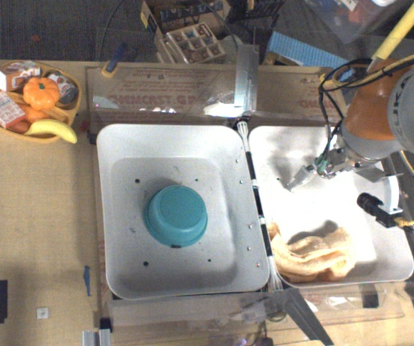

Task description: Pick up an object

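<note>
Broadly, the bench [34,215] carries two shallow white bins side by side. The left bin [120,150] holds a teal bowl [177,215], set upside down near its centre. The right bin [387,258] holds a tan, crumpled soft object [315,252], apparently a cloth or plush item, lying against the near left corner. The grey arm [402,110], with its orange band, reaches in from the right over the far part of the right bin. Its gripper [302,178] hangs low above bare bin floor, well apart from the tan object and on the far side of it; whether the jaws are spread or pressed together cannot be told at this angle, and nothing is seen between them. At the far left corner of the bench sits a small basket of toy food [30,103].

Handling, as judged: the tan object looks light, limp and easily pinched, best taken at a raised fold along its upper ridge. The bowl looks rigid and smooth; inverted, it offers only its rim, a poorer hold.
</note>
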Robot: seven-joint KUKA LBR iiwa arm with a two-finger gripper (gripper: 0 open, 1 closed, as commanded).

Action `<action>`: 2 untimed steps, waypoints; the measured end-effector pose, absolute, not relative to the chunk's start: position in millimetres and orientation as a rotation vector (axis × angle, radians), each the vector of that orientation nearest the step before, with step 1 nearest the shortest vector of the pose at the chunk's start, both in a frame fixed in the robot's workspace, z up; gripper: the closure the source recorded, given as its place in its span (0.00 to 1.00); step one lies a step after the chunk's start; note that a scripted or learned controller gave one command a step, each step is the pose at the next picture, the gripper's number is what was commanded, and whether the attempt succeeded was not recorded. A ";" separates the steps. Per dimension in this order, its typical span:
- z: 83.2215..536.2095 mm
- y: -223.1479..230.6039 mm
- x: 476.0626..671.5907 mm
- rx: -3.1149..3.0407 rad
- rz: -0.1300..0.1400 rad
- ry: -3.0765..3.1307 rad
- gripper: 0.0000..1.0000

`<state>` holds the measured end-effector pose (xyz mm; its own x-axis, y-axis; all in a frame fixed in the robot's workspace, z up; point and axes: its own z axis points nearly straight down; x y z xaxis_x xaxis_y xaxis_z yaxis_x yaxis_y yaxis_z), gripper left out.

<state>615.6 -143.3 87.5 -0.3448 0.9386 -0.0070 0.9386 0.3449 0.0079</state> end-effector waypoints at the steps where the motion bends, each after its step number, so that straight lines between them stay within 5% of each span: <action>1: 122.1 -130.6 555.8 1.537 0.001 2.740 0.00; 2: 88.6 -177.4 499.2 1.597 0.002 2.700 0.00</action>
